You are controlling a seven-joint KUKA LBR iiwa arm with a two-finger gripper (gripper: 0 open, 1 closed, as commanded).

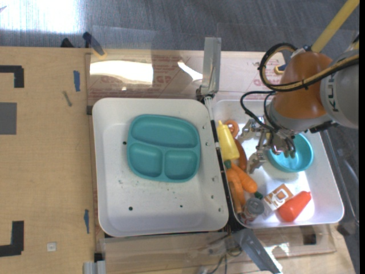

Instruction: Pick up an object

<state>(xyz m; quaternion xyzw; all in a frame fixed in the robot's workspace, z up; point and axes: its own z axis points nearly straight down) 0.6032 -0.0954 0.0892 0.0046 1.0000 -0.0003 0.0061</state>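
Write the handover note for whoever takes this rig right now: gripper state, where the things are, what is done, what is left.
Gripper: low over the right bin, beside the blue bowl; nothing seen between its fingers, open or shut unclear.
Things: yellow bottle and carrots along the right bin's left wall; red-orange piece and a small printed box near its front. Teal divided tray in the left bin.
Done: no pick visible.
Left: grasp one object and lift it.

The arm [319,90] runs off the frame at three o'clock and covers the upper part of the blue bowl [296,157], while its finger position is too small to read.
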